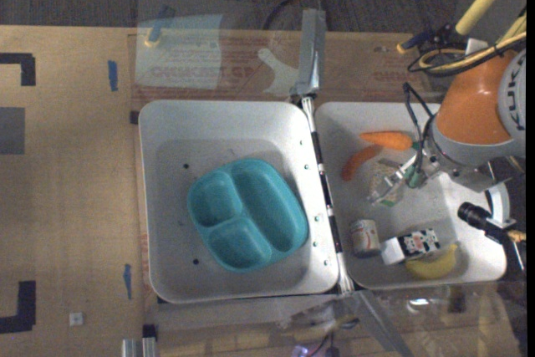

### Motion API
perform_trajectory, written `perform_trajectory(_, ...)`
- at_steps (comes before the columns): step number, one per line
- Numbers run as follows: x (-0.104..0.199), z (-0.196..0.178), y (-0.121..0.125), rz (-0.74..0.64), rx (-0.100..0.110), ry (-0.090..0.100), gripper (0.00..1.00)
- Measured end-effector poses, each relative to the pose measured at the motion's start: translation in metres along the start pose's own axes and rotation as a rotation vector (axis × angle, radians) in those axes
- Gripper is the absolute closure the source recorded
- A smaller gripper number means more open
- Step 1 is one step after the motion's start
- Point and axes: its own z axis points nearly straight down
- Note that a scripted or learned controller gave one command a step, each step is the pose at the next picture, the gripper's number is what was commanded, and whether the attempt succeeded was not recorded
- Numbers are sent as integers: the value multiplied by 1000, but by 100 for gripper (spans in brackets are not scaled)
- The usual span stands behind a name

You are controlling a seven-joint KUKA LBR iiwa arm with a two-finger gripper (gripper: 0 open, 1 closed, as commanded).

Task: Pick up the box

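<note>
Broadly, the wooden counter [67, 205] carries two shallow white bins; the left bin [167, 130] holds a teal divided plastic tray [245, 213]. Over the right bin [481, 263], the gripper [399, 180] hovers, its opening unclear. Front sits the small white cow-print box [412, 246], against a yellow banana [435, 263].

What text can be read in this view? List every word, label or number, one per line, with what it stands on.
"KU": black letters on the arm's grey casing, cut off at the edge.
Faint red lettering on the clear sheet taped to the bench: too blurred to read.
Black-and-white print on the box in the right bin: too small to read.
Label on the can: unreadable.
</note>
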Motion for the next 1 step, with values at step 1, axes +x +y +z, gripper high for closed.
perform_trajectory(1,-62,-1,61,-74,39,40,0)
